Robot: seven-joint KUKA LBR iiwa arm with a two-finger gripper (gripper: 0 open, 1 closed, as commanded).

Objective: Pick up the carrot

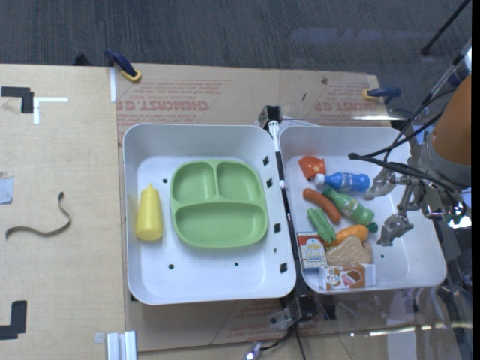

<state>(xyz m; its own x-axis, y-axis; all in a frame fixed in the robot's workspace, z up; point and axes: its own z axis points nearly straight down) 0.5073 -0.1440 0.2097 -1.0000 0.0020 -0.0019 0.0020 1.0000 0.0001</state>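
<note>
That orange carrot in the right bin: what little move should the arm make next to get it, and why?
Probably a short shift leftward, then down. The gripper hangs over bare bin floor, to the right of the orange carrot, which lies among a green bottle and a slice of bread.

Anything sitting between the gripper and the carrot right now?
In the camera view, the stretch between the gripper and the carrot is bare white floor of the right bin. The green bottle lies just above that line.
</note>
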